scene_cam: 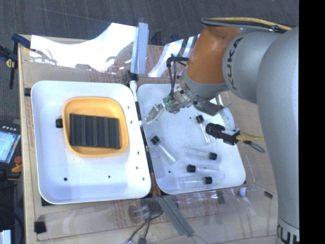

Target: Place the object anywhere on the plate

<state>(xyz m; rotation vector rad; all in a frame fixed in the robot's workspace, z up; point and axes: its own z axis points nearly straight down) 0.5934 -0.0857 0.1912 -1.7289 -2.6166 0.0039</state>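
A yellow plate (94,107) with a dark ridged insert (95,131) lies in the left bin (51,177). Several clear tubes with black caps lie in the right bin (233,172): one (161,147) near its left wall, one (199,119) at the upper middle, and others (213,156) toward the front right. My gripper (151,116) hangs low over the upper left part of the right bin, close to the divider between the bins and just above the nearest tube. Nothing shows between its tips.
A small black piece (59,122) sits in the left bin against the plate's left rim. A grey upright bar (139,47) stands behind the bins. The grey arm (254,50) covers the right bin's upper right.
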